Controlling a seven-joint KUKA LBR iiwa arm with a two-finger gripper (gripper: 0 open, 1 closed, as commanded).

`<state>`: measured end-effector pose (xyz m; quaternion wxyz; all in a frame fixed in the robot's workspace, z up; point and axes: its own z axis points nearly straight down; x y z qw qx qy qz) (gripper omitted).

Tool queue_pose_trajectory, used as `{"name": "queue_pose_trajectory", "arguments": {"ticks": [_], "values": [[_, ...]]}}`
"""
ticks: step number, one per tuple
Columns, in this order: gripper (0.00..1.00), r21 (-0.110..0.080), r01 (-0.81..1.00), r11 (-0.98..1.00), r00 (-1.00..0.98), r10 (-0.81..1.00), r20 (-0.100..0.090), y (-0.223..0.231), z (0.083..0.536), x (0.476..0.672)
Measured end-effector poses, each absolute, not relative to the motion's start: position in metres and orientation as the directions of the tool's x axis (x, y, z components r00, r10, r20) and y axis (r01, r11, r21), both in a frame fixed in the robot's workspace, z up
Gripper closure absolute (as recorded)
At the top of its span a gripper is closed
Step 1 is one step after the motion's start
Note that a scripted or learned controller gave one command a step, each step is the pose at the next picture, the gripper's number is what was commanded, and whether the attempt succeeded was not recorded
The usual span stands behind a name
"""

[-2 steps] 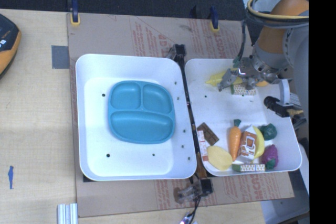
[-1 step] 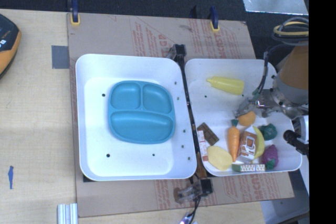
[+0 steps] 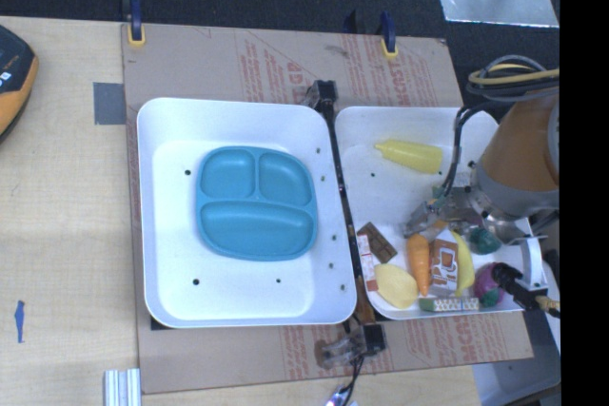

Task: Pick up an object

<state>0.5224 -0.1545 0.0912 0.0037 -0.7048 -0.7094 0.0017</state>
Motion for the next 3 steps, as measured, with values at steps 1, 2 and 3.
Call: {"name": "queue_pose_trajectory", "arguments": {"ticks": [1,2,3], "values": [[1.00,-0.003,1.000,0.007,-0.007,1.000,0.000,-0.158,0.103,0.525],[0.00,-0.004,1.000,0.008,-0.008,1.000,-0.001,-0.158,0.102,0.525],[0.00,0.005,1.000,0.006,-0.006,1.000,-0.002,-0.149,0.094,0.597]]}}
